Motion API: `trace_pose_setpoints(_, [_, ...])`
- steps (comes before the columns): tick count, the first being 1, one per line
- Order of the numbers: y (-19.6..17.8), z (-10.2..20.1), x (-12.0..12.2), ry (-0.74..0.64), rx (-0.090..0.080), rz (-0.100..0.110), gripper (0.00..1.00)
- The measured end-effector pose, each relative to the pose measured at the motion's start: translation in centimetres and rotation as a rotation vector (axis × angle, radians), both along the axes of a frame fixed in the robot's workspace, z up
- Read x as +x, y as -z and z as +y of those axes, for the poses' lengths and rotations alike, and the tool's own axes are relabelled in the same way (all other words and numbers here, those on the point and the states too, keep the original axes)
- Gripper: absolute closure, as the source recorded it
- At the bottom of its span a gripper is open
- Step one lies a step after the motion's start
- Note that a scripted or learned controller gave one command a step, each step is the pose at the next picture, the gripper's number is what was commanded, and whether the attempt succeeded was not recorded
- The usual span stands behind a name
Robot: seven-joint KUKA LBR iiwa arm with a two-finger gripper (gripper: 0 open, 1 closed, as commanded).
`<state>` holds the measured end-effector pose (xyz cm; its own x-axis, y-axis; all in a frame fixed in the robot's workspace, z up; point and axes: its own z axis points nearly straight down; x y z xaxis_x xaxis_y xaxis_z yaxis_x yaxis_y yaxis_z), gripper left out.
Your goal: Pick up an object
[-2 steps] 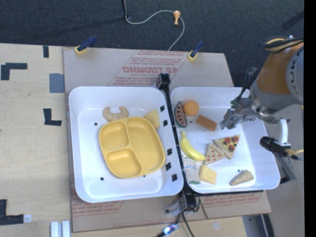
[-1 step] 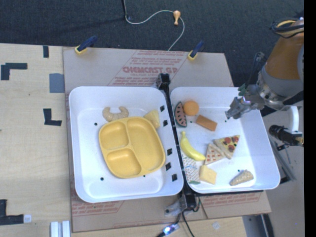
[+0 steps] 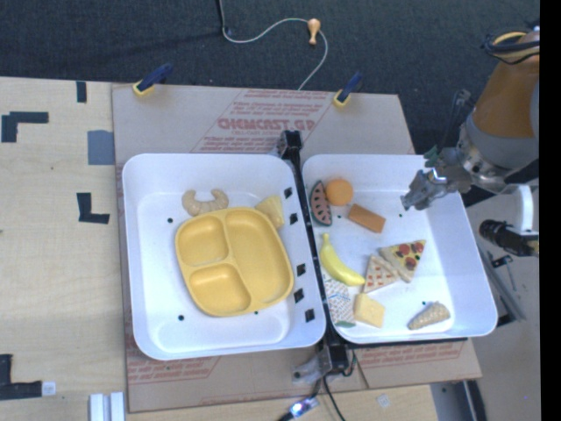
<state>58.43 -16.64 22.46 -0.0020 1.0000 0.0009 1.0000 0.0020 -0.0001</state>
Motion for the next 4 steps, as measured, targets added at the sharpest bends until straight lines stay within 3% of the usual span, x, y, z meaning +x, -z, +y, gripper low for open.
trace_pose_setpoints(1, [0.8,5.2,-1.0,-0.003,0.0,0.003,1.0])
trace_pose_setpoints(2, [0.4,10.5,0.2,-0.005,0.001,0.001,1.0])
trace_pose_setpoints(3, [0.8,14.1,-1.2,-0.002,0.0,0.004,1.0])
trace_pose_setpoints(4, [1.0,13.7,-0.3,-0.001,-0.001,0.002,1.0])
